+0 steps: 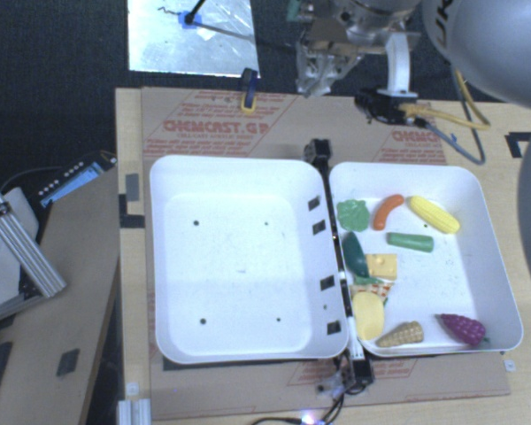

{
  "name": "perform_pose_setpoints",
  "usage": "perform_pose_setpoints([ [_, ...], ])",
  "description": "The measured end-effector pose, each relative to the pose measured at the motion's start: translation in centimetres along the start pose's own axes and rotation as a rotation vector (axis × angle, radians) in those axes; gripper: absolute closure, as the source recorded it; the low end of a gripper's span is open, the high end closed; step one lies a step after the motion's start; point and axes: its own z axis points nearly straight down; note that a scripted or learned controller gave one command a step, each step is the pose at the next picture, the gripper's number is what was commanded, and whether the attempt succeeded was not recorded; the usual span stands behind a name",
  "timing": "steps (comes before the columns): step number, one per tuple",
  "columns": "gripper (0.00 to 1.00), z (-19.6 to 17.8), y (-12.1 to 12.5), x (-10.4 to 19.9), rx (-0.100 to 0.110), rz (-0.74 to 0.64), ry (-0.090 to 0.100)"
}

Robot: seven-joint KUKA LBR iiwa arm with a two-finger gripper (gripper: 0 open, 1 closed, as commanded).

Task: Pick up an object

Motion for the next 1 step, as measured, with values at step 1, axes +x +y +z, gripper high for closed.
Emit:
perform_pose_setpoints([
  [1,1.0,-0.37,0.01,0.15,0.001,0.001,0.0],
])
